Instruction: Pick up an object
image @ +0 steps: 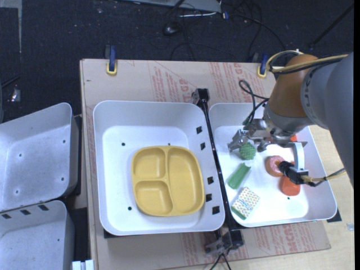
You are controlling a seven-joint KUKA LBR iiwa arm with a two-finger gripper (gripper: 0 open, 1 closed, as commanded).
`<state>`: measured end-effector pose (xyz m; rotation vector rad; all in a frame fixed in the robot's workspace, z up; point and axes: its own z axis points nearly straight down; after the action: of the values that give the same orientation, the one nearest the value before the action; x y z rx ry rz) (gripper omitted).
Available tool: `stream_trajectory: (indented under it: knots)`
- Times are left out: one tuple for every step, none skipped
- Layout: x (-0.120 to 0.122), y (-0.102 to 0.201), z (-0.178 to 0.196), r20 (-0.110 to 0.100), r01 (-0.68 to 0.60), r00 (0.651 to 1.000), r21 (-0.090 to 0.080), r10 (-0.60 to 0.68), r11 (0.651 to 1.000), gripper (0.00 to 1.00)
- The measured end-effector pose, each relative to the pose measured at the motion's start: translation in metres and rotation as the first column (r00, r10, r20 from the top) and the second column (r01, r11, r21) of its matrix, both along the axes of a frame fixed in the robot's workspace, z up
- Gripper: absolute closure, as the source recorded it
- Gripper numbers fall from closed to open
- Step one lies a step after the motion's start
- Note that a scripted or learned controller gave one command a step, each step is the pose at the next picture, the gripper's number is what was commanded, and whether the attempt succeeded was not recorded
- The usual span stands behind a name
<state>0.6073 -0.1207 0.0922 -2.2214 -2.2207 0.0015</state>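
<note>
The fingers (243, 145) are set low in the right white bin (315, 207), around a small green knobbly ball (247, 150); whether it is gripped cannot be told. It is judged light, soft, best pinched across its middle.

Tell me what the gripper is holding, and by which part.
Cannot be told. The gripper sits right at a small green bumpy object in the right bin, but no hold is visible.

Brown bench board (169, 75) bears two white bins: left bin (107, 167); right bin (320, 207), side by side.
</note>
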Motion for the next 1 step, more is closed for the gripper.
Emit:
stream_trajectory:
  knots:
    - [0.0003,0.0001,0.0101,0.001,0.0,1.0,0.0,0.0,1.0,1.0]
